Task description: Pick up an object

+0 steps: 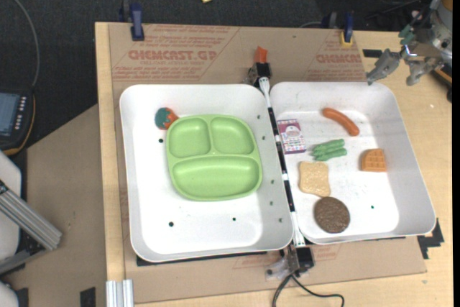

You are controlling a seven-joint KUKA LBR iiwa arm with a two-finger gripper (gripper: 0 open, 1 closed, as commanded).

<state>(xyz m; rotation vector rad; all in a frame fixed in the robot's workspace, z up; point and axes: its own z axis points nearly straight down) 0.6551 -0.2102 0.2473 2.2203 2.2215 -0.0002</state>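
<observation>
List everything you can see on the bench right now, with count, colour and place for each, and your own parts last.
white bins: 2, white, side by side on the bench
divided plate: 1, light green, three compartments, in the left bin
round toy: 1, red and teal, left bin, at the plate's upper left corner
sausage: 1, orange-red, right bin, upper middle
small card packet: 1, white and purple, right bin, near the divider
green beans: 1 bunch, green, right bin, centre
waffle: 1, orange, right bin, right side
bread slice: 1, tan, right bin, lower centre
burger patty: 1, brown, right bin, bottom
claw: 1, grey, open, above the right bin's top right corner
</observation>
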